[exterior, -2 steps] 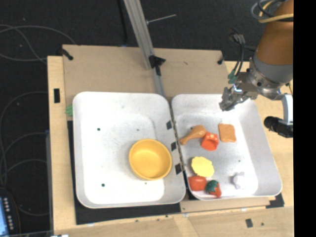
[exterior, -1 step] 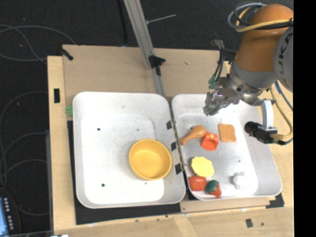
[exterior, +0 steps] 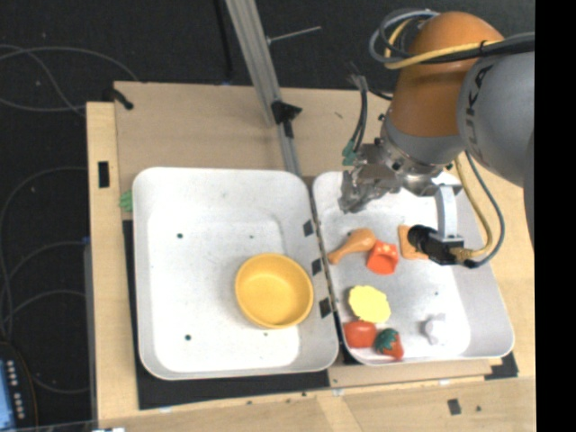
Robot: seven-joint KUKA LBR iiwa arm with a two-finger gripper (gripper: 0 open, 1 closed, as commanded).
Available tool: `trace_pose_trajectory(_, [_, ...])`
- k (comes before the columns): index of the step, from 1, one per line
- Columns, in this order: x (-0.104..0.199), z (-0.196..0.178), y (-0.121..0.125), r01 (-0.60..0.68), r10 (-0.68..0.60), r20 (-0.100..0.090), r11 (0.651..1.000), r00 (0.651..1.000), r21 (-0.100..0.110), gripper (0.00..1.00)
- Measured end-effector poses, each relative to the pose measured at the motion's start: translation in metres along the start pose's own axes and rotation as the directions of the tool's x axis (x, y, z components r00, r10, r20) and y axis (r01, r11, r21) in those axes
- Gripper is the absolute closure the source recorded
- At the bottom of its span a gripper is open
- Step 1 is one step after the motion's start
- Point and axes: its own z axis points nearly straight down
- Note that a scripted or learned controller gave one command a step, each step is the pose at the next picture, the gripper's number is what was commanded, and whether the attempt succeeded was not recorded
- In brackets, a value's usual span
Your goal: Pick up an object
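Starting at the near rim of the right bin (exterior: 486, 345), a red and green strawberry-like toy (exterior: 389, 343) and a red piece (exterior: 359, 333) sit against it, with a yellow piece (exterior: 369, 303) just behind them and an orange-red pepper-like toy (exterior: 382, 258) farther back. Beyond that lies the likeliest target, a tan drumstick-shaped toy (exterior: 351, 244), its long axis slanting from lower left to upper right. The gripper (exterior: 358, 190) hangs just past it toward the bin's far rim, grasping nothing, though whether it is spread or closed cannot be told.
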Motion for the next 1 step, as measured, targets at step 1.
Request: trace_pose_trajectory(1, [0.0483, 0.0162, -0.0078, 0.0, 0.0, 0.0, 1.0, 1.0, 0.0, 1.0])
